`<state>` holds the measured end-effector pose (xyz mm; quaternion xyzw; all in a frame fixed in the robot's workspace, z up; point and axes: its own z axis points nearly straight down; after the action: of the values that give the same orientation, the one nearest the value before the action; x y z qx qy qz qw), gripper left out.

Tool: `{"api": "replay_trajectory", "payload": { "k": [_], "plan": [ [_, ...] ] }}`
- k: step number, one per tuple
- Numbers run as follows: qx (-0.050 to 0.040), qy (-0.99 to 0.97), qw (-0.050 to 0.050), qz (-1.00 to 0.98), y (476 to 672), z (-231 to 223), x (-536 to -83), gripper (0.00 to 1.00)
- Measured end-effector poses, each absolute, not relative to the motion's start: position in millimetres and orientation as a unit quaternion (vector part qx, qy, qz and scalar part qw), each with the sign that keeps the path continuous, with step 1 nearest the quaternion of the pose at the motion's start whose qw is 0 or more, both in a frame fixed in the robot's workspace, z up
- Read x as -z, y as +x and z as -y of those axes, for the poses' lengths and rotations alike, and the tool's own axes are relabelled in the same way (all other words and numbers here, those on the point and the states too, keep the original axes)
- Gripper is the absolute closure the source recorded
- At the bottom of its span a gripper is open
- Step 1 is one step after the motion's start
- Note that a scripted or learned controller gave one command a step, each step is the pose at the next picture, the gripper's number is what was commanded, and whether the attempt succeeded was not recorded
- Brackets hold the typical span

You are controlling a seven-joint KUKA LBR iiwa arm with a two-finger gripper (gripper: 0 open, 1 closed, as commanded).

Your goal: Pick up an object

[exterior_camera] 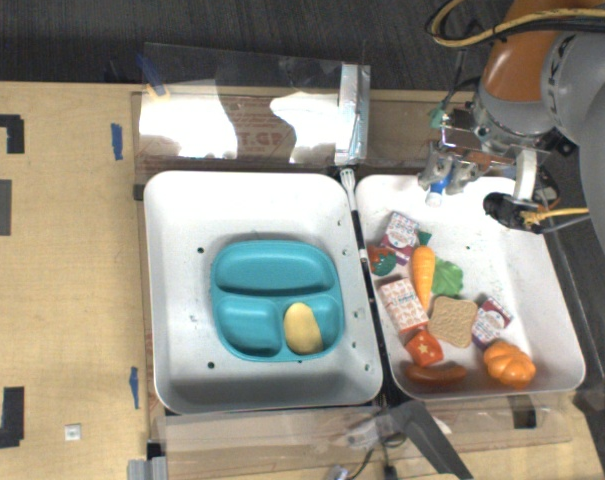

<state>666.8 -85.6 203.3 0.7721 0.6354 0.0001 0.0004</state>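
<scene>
Objects for picking sit in two white bins side by side on the bench. Left bin point(172, 268): holds a teal divided tray point(272, 293), roughly centred. A yellow, potato-like toy point(302, 328) lies in the tray's lower right compartment; the other compartments show bare teal.

Right bin point(542, 288): a loose cluster of toy food along its left and lower parts. From the left: a small red and green piece point(382, 260) against the left wall, a printed packet point(401, 231) just above it, another printed carton point(403, 304) below. An orange carrot point(423, 277) lies upright between these and a green leafy piece point(448, 277), touching the leaf. Below: a red item point(424, 347), a dark red sausage shape point(437, 373) near the bottom wall, a tan bread slice point(452, 320), a small dark packet point(491, 318), and an orange fruit point(509, 363) at the lower right.

Gripper point(444, 180) hangs over the upper left corner of the right bin, above its rim, well apart from the cluster. Whether it is spread or closed cannot be told from this angle; nothing is seen held in it. The grey arm with its orange band point(517, 73) enters from the upper right.
</scene>
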Motion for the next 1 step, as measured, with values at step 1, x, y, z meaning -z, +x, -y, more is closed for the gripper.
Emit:
{"api": "replay_trajectory", "payload": {
  "k": [1],
  "plan": [
    [-0.0013, 0.771, 0.003, -0.636, 668.2, 85.3, -215.8, 1.0]
  ]
}}
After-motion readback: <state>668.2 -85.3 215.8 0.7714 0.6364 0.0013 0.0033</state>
